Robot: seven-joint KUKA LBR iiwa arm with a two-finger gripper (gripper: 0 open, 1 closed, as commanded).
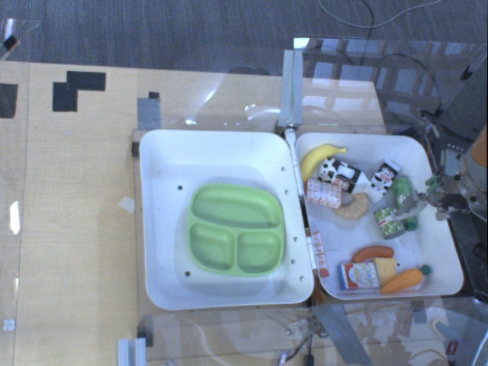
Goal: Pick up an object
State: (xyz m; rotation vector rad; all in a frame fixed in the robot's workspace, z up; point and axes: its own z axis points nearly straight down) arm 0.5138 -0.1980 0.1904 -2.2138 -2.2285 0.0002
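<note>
Objects for picking lie together in the right bin (441,256), none lifted clear of its floor. Nearest the gripper (425,201) is a green carton (390,222), small, tilted and printed with pale markings; it lies just beside the gripper's tip, at the bin's middle right. Contact between the two cannot be confirmed. A darker green rounded item (402,189) sits just above it, its kind hard to make out. The gripper is grey, small in frame and blurred against the bin wall, so whether it is open or closed cannot be told. The arm (480,152) is cut off at the right edge, with a patch of its orange band showing. The right bin also holds a banana (320,157) at the upper left, a cow-patterned carton (340,174) beside it, a second small black-and-white carton (385,176), a red-and-white pack (324,194), and a round tan biscuit (352,206) touching that pack. Along the near side lie a sausage (372,253), a juice box (358,275), a yellow wedge (386,268) against the box, and a carrot (402,280). A thin red-and-white packet (319,254) rests along the rim between the bins. The left bin (152,204) holds a green divided plate (235,229), lying flat with three compartments. Both bins rest on the wooden bench (69,204).
</note>
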